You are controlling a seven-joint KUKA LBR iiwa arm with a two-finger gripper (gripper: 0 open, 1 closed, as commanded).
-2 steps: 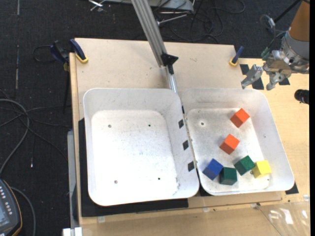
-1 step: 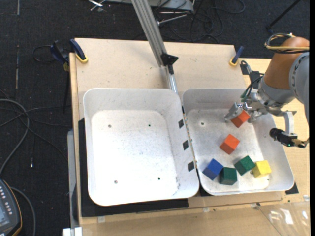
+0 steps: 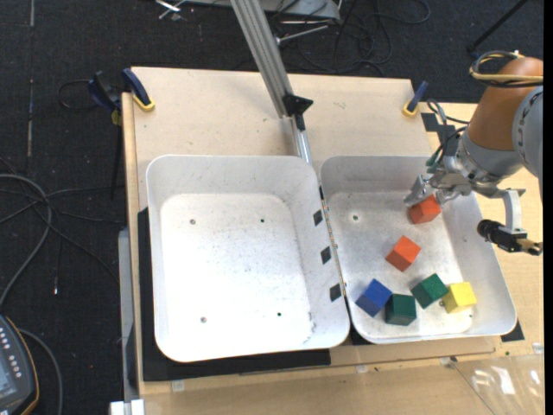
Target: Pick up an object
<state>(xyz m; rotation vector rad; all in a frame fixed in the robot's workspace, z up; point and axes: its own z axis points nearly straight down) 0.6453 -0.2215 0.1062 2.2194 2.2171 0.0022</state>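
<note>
Where the claw (image 3: 425,199) meets it, in the upper right part of the right shallow white plastic bin (image 3: 363,180): a small red-orange block (image 3: 423,211), seemingly pinched between the claw's tips, though contact with the bin floor cannot be told. Just below, apart from it: an orange cube (image 3: 403,252). Near the bin's front edge, clustered close together: a blue cube (image 3: 374,296), a dark green cube (image 3: 401,309) touching it, a second green cube (image 3: 429,290) and a yellow cube (image 3: 460,296) beside that. Left of this, side by side: the other shallow white bin (image 3: 173,175). Beneath both: a pale wooden worktop (image 3: 216,111). No readable brands, labels or writing anywhere.
</note>
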